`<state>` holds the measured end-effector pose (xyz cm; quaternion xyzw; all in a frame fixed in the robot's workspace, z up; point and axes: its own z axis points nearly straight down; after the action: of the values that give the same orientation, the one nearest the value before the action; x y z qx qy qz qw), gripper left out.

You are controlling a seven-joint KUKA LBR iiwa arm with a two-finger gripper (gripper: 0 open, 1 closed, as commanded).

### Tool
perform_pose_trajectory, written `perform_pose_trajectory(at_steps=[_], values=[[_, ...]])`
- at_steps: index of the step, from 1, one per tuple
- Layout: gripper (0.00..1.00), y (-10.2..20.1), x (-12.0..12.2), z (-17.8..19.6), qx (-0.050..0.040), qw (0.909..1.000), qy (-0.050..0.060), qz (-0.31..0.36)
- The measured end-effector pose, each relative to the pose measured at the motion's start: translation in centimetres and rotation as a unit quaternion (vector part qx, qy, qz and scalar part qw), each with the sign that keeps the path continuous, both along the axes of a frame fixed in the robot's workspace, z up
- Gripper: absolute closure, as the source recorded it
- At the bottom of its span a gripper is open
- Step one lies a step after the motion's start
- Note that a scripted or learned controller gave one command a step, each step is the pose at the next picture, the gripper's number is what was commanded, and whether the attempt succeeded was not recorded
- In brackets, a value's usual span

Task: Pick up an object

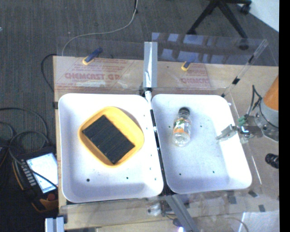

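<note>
A small clear plastic bottle (181, 128) with a dark cap lies on its side in the right bin (204, 172), cap toward the far wall. In the left bin (72, 181) sits a yellow dish (131, 120) with a flat black square pad (108, 138) on it. My gripper (227, 132) hangs at the right bin's right rim, about a hand's width right of the bottle and apart from it. Nothing shows in its grasp. The arm's orange band (278, 96) is at the view's right edge.
Clear acrylic panels (113, 72) stand behind the bins, with a metal post (149, 63) between them. Cables and a tablet-like device (41, 170) lie on the floor to the left. A chair base (226, 13) stands at the back.
</note>
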<state>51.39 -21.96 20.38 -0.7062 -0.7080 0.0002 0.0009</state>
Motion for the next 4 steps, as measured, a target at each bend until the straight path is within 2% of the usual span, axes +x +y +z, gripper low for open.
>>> perform_pose_trajectory(at_steps=[1, 2, 3, 4], values=[[0.00, 5.9, 7.4, -9.6, -0.0002, 0.9982, 0.001, -0.060], [0.00, 9.7, 8.6, 1.2, -0.0016, 0.9937, -0.001, 0.112], [0.00, 10.1, 14.3, -11.0, -0.0025, 0.9932, -0.002, 0.116], [0.00, 9.9, 12.5, 2.4, -0.0023, 1.0000, -0.001, 0.001]])
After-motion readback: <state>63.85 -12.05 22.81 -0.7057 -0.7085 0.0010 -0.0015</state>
